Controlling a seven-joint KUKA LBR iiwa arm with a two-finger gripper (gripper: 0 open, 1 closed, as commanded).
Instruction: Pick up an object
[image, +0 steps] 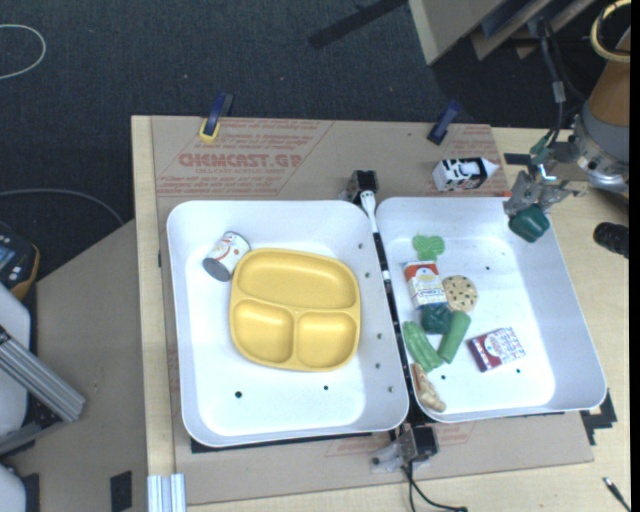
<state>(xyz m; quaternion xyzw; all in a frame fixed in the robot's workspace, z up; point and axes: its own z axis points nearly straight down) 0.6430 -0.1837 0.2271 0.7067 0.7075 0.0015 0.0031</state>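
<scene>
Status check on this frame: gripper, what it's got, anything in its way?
Gripper over right bin's far right corner, dark green piece at its tip, grasp unclear. Other items clustered left in that bin. Path open.

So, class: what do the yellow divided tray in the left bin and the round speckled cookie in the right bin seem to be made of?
The yellow divided tray looks like moulded plastic with a smooth satin finish: even colour, rounded compartments, soft highlights. The round speckled cookie is probably a plastic or rubber toy, matte tan with dark flecks; at this size real food cannot be ruled out.
</scene>
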